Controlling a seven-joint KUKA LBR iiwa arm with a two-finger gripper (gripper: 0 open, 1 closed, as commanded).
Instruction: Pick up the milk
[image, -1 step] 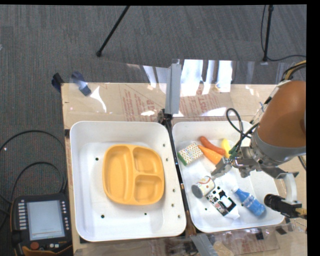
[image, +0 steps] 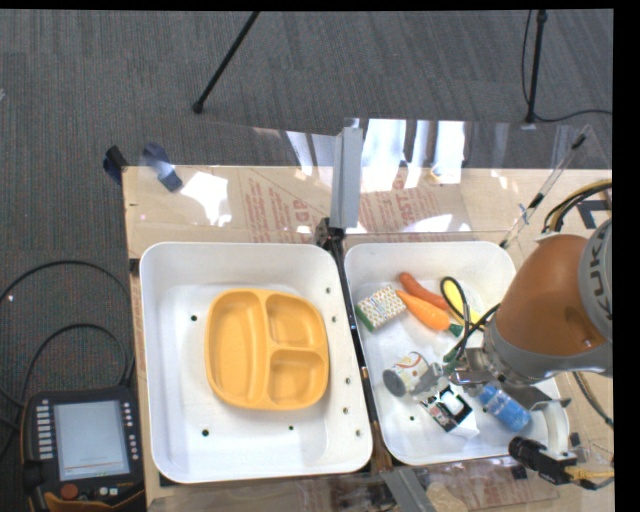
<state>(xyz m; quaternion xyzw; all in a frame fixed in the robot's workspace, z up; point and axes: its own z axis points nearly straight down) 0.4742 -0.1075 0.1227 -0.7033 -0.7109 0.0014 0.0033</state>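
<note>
Camera view: two white bins side by side on the counter (image: 240, 205). Left bin (image: 160, 300) holds a yellow divided plate (image: 267, 349), flat, approx centred. Right bin (image: 480, 255) holds the rest: checkered block (image: 381, 305) near the back-left, two carrots (image: 425, 305) just beside it w/ a yellow-black loop (image: 455, 297) at their right end. Milk (image: 407, 373), a small carton-like thing w/ grey end, lies on its side approx mid-bin, left of the arm. Claw (image: 447, 377) sits low in the bin just right of the milk, near or touching it; can't tell if fingers are apart or together. Black-white packet (image: 450, 410) lies below the claw, blue bottle (image: 503, 409) to its right. Grey-orange arm (image: 545, 310) covers the bin's right part.
</note>
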